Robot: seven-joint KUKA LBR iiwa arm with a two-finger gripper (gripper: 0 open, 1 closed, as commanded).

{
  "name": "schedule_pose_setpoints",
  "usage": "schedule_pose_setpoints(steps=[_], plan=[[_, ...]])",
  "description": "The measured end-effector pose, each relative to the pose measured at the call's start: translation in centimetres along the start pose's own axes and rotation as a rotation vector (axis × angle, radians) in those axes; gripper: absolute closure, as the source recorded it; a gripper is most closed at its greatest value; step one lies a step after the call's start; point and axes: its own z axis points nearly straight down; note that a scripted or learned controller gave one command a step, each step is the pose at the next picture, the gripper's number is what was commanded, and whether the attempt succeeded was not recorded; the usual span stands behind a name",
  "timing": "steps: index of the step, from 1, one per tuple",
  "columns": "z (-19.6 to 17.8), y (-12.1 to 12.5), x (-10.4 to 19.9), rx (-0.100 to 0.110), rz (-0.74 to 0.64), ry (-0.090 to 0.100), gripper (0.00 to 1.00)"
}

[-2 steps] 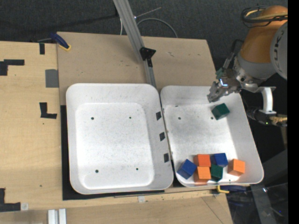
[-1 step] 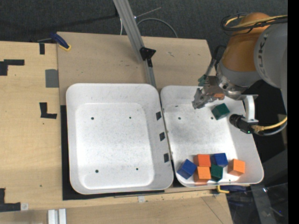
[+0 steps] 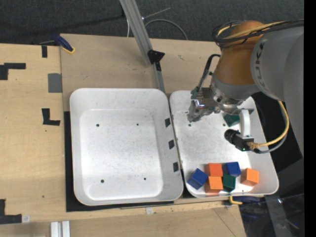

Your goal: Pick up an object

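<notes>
the arm (image 3: 256, 58) enters from the right and reaches over the right bin (image 3: 207, 142). the tool (image 3: 196, 110) hangs above the upper left part of that bin, near the wall shared with the left bin (image 3: 118, 142). whether the tool is spread or pressed together cannot be told from this view. no block sits at the tool.

the blocks lie in a cluster along the near edge of the right bin, well apart from the tool. a blue block (image 3: 197, 178) lies furthest left. just beside it are two orange blocks, one (image 3: 215, 169) above the other (image 3: 215, 183). a second blue block (image 3: 232, 169) sits above a dark green block (image 3: 228, 182). a third orange block (image 3: 250, 176) lies at the right end of the cluster.

a dark green item (image 3: 231, 118) shows just under the wrist, partly hidden. both bins rest on the desk (image 3: 29, 152).
</notes>
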Motion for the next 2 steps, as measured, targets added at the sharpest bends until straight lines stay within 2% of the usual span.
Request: schedule_pose_setpoints(steps=[2], plan=[[0.2,-2.7,9.9,0.0,-0.001,0.0,1.0]])
